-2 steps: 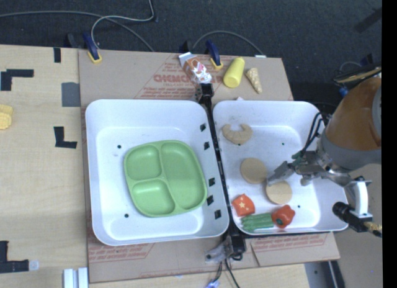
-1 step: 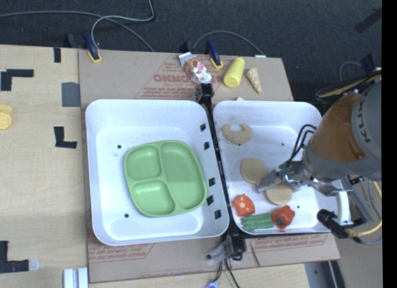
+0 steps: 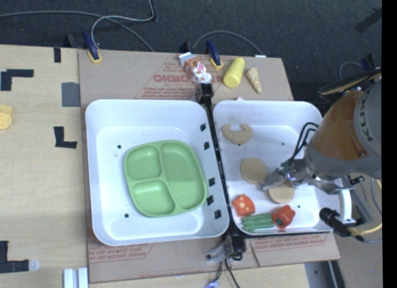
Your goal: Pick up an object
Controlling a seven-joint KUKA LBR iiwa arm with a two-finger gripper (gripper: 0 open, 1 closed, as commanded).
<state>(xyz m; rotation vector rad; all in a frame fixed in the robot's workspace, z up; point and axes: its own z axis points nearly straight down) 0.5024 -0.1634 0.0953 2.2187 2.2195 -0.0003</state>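
Two bins (image 3: pixel 99 156) sat side by side. The right bin held six food pieces; the gripper (image 3: pixel 277 182), grip unclear, hovered over a tan disc (image 3: pixel 281 194) near its front edge.

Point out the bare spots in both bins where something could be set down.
Left bin: bare floor rings the green divided plate, widest along the far wall. Right bin: open floor at the far right corner, beyond the curved pastry. Crowded: its near end, with the round cookie, tomato, green vegetable and gripper.
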